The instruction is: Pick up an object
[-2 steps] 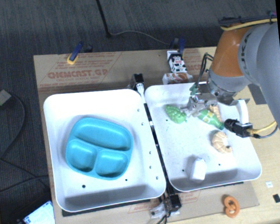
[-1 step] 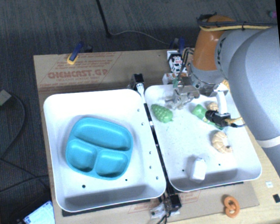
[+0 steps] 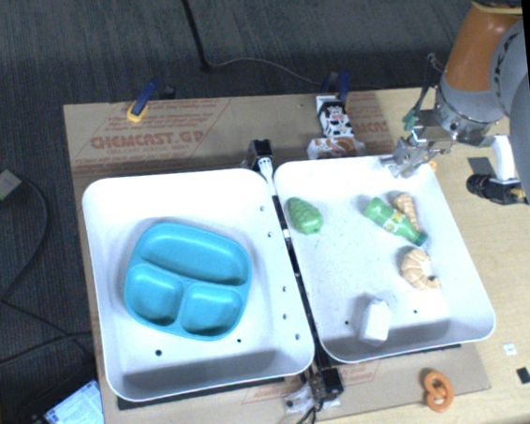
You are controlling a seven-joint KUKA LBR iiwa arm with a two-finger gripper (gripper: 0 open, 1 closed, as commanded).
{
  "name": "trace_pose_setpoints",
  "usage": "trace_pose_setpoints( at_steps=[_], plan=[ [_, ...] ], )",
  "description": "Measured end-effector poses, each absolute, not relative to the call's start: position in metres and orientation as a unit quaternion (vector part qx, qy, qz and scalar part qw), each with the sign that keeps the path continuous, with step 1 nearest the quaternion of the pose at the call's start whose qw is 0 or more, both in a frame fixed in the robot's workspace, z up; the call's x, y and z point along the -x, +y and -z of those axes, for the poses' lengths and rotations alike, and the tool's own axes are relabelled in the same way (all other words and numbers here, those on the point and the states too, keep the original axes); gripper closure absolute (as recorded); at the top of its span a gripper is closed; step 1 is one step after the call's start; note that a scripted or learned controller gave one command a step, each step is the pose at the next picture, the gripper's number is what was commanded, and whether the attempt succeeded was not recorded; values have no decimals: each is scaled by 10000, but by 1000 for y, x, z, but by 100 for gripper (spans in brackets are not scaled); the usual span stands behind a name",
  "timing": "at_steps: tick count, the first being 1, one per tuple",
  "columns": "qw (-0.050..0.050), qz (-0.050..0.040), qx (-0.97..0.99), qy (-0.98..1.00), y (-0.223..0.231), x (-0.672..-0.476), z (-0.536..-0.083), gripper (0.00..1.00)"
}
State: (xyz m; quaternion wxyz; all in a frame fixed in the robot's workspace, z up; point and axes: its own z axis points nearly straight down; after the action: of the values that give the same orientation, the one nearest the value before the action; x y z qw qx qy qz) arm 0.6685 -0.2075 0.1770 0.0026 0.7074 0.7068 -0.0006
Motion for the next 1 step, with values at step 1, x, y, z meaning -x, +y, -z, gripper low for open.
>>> trace_pose_setpoints(
  at_steps=[1],
  plan=[
    [31, 14, -7067, 7075, -207, -669, -186, 100]
  ],
)
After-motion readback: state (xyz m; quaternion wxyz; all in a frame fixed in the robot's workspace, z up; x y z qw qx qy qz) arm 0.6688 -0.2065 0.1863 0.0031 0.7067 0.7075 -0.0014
